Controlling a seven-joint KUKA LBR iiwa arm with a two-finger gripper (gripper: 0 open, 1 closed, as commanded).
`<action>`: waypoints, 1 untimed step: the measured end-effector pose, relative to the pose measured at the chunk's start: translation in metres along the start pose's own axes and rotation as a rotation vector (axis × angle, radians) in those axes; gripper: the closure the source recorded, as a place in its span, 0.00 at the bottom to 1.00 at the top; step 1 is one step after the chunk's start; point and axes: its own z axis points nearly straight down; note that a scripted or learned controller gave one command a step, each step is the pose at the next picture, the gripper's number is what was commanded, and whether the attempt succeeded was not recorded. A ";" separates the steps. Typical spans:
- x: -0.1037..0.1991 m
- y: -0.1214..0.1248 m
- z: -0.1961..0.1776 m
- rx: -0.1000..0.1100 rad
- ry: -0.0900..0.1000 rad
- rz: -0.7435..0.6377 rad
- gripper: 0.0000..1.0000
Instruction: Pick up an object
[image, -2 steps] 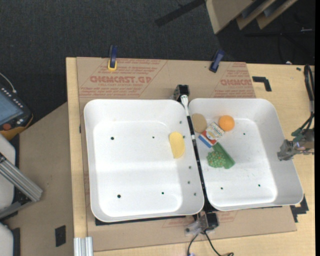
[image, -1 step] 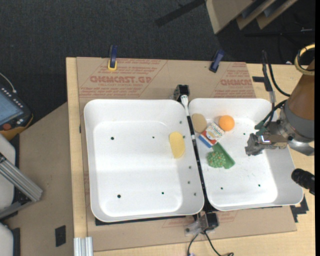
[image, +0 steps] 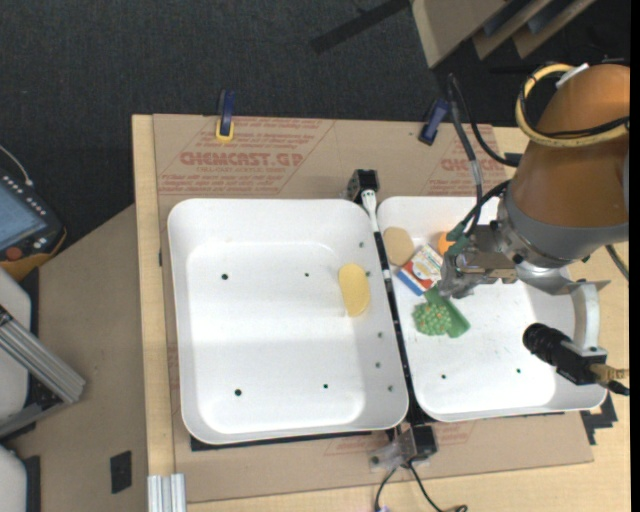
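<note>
My gripper (image: 453, 287) hangs over the left part of the right bin (image: 500, 395), its tip just above a green bumpy broccoli-like piece (image: 439, 318) that lies on the bin floor. Touching or apart, I cannot tell. Just left of the gripper lies a white packet with red and blue marks (image: 418, 271). A tan oval piece (image: 398, 243) rests near the bin's back left corner, and a small orange thing (image: 443, 243) peeks out beside the wrist. A yellow oval piece (image: 354, 289) lies in the left bin (image: 250, 390), near its right wall.
The bins stand side by side on a cardboard sheet (image: 260, 150) held by blue clamps (image: 225, 115). A black divider strip (image: 388, 300) runs between the bins. The arm's orange and grey body (image: 575, 150) covers the right bin's back right part.
</note>
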 end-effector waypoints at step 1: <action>0.028 0.038 0.010 0.001 -0.002 0.006 1.00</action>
